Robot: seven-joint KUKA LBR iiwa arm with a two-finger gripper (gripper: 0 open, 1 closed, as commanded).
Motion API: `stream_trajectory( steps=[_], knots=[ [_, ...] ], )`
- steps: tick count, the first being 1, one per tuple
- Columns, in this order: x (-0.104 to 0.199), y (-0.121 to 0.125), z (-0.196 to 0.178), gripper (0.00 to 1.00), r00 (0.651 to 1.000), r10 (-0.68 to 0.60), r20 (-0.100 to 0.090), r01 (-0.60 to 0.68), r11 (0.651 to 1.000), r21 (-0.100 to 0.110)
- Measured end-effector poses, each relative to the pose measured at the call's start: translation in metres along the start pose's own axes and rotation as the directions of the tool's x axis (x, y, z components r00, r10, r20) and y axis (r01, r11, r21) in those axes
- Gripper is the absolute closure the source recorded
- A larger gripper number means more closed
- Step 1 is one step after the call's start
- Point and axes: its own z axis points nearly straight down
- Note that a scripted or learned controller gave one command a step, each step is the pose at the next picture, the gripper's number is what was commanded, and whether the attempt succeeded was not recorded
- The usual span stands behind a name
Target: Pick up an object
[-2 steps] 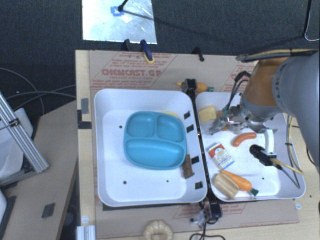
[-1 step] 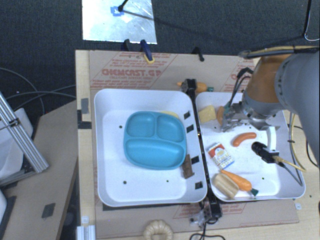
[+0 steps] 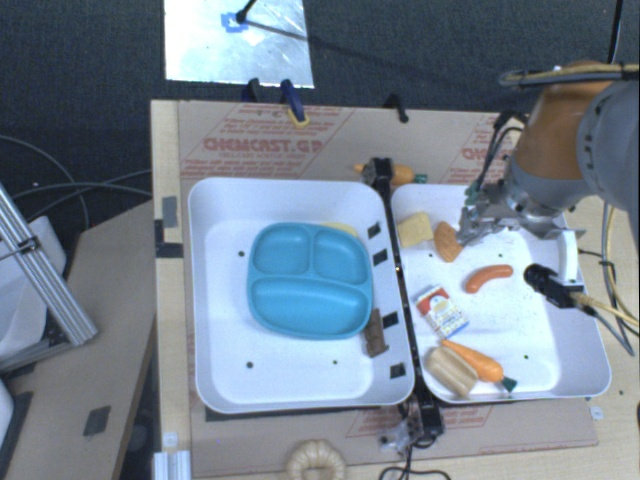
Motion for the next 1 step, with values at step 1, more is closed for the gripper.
stream_trajectory(
  steps=[1],
  knots=[
    [-0.007,-0.0051,-0.0581,1.0,1.0,0.003,0.0,-0.003,1.0,0.0]
  ],
)
